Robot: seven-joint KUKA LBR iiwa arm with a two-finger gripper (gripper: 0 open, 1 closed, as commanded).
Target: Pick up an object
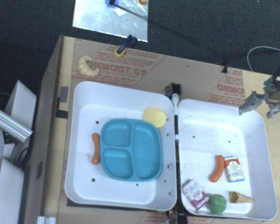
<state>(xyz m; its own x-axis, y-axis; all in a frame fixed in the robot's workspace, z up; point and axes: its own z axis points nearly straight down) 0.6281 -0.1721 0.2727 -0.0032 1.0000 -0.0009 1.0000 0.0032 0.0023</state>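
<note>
In the right bin [266, 154], nearest the front wall, lie a green ball [217, 203], a pink packet [195, 193] touching it and a cone [240, 198] just beside; the ball looks light but round and slippery, so it probably wants a grip across its middle. Behind them a sausage [217, 168], likely soft and easy to pinch at mid-length, lies beside a small carton [233, 169] that crowds 1 side. Beyond the bin's far right corner the gripper [260, 103] hangs with its 2 fingers spread apart, nothing between them.
</note>
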